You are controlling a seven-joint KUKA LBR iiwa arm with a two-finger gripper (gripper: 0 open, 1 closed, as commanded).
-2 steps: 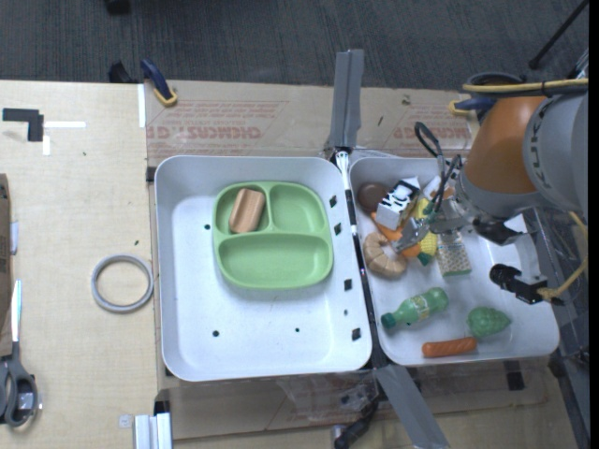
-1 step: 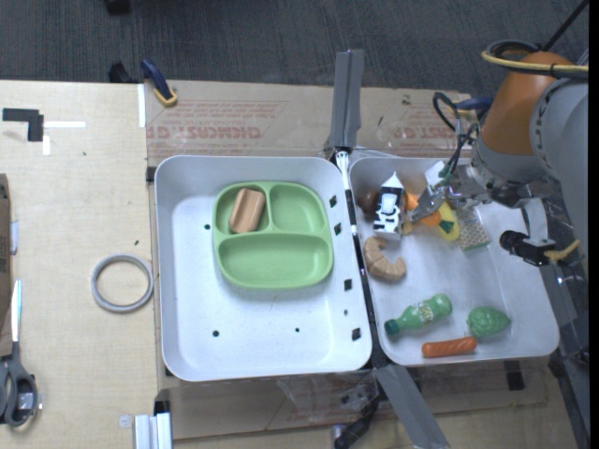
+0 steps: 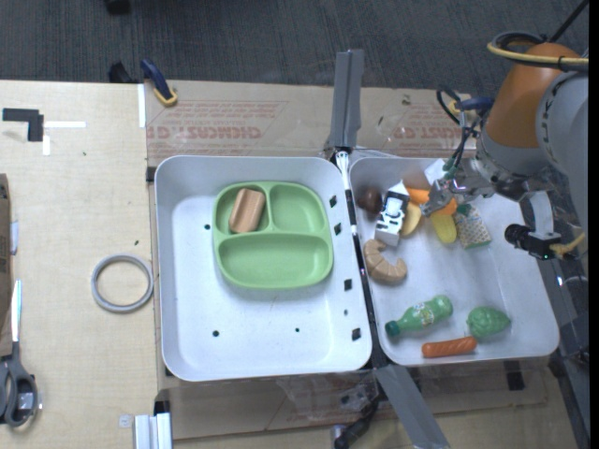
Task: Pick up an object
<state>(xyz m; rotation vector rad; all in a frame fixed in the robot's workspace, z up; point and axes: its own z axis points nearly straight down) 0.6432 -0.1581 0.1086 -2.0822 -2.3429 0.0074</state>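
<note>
Crowding right bin (image 3: 524, 321); hand (image 3: 447, 197) fingertips lost among toys.

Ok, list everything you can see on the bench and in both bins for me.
Divided plate: one, green, left bin.
Sausage-shaped food: one, tan, plate's upper left compartment.
Bottle: one, green, right bin, lying flat.
Leafy vegetable: one, green, right bin's near right corner.
Carrot-like piece: one, orange-red, right bin's near edge.
Bread piece: one, tan, right bin by the divider.
Carton: one, white and black, right bin.
Tape ring: one, grey, bench left of the bins.
Scissors: one, bench's left edge.
End effector: one, over the right bin's far clutter.
</note>
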